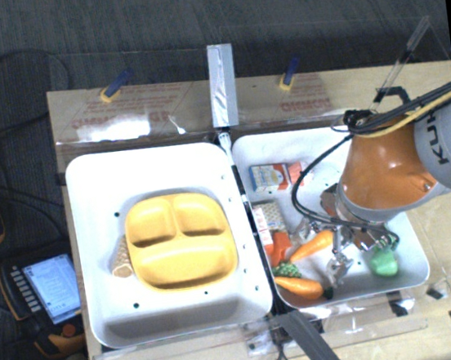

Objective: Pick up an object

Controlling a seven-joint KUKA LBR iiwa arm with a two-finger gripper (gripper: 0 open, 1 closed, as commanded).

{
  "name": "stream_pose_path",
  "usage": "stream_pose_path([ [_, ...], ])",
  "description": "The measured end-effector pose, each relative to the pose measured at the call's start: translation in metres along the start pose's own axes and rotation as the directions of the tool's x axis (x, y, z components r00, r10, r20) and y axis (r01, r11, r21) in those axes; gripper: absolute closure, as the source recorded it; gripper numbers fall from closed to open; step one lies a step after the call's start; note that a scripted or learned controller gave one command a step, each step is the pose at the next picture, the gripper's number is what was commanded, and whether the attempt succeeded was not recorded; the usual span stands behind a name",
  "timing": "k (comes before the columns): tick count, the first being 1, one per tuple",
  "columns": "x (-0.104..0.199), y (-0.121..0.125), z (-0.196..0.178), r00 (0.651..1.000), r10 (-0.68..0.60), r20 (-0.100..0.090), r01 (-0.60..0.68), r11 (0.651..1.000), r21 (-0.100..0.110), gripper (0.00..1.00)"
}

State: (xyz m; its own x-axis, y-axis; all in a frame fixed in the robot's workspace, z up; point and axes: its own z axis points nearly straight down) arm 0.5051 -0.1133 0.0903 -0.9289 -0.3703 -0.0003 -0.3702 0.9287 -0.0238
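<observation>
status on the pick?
Gripper low in right bin, nothing seen between fingers. Carrots beside it, green object on its other side. Yellow tray sits in left bin.

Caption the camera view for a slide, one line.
KUKA arm's gripper lowered into the right bin among toy carrots and a green toy; yellow tray in the left bin.

A: Where does the camera sit?
B: Fixed above the desk point(418, 76), looking down at a slant from a middling height.
A: What does it take in?
B: Both white bins, left bin point(92, 234) and right bin point(413, 261), side by side, with the arm point(389, 170) entering from the right.
</observation>
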Motion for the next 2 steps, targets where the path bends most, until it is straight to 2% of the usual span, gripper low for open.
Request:
stream_pose_path([
  [1, 0.005, -0.001, -0.001, 0.998, 0.061, 0.012, -0.061, 0.998, 0.007, 0.00],
  [2, -0.031, 0.000, 0.000, 0.995, -0.098, 0.008, 0.098, 0.995, -0.010, 0.00],
])
